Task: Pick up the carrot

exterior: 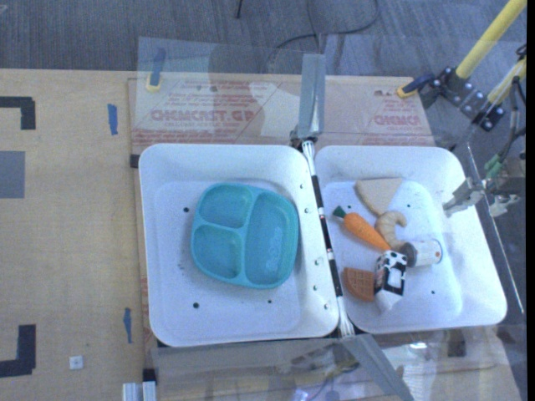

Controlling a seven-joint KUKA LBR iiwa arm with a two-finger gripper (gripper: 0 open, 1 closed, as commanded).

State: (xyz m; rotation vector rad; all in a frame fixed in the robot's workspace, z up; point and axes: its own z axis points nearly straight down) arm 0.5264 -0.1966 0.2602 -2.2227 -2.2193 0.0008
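Carrot (364,229): smooth orange taper, green stub top.

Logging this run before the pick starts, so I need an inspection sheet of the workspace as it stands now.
Surface: wooden bench bearing two white bins side by side.
Job's things: carrot lying in the right bin, green end toward the divider.
Clutter: croissant, flat beige piece, waffle, black-and-white toy, all in the right bin; teal divided plate in the left bin.
Pincer: nothing seen.
Cables: dark loop on the floor beyond the bench.
Surroundings: grey carpet, blue tape marks, yellow pole.
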